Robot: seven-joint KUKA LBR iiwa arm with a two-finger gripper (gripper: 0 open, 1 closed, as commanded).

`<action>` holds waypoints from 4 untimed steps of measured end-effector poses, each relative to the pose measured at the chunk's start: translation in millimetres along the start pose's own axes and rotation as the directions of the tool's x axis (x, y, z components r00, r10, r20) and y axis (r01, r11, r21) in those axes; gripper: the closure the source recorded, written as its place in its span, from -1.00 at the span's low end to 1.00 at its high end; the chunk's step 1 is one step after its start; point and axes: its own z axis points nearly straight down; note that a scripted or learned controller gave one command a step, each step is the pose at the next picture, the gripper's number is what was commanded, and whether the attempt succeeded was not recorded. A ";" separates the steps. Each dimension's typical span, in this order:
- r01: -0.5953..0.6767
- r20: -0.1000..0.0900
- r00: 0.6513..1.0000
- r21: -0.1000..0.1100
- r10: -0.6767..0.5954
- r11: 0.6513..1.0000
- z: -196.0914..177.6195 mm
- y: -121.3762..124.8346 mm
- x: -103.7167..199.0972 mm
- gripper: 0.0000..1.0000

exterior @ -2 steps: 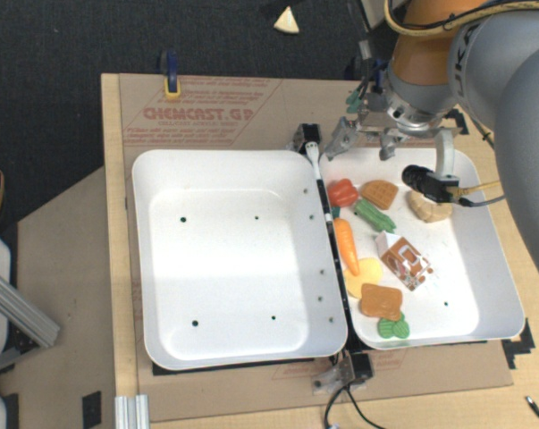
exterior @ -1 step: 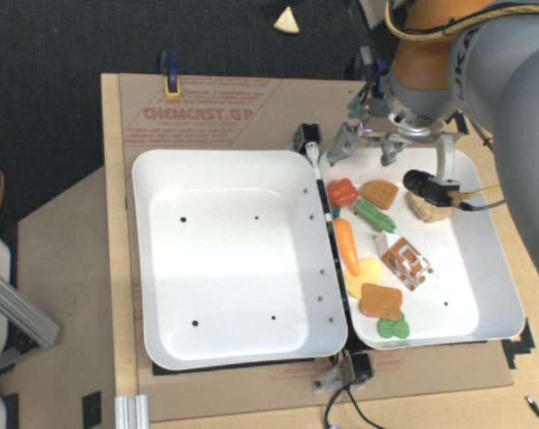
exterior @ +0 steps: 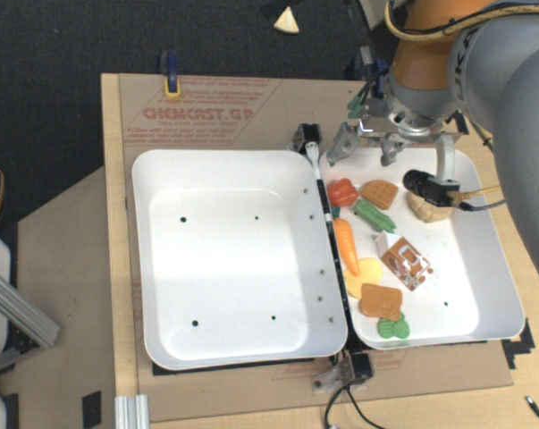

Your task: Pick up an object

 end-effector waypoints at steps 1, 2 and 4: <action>-0.008 0.013 1.000 -0.013 0.008 1.000 68.9 -20.1 93.6 -1.00; 0.003 -0.004 1.000 -0.021 -0.003 1.000 -91.6 3.6 137.0 -1.00; 0.000 -0.001 1.000 -0.001 0.000 1.000 89.0 -9.7 213.2 1.00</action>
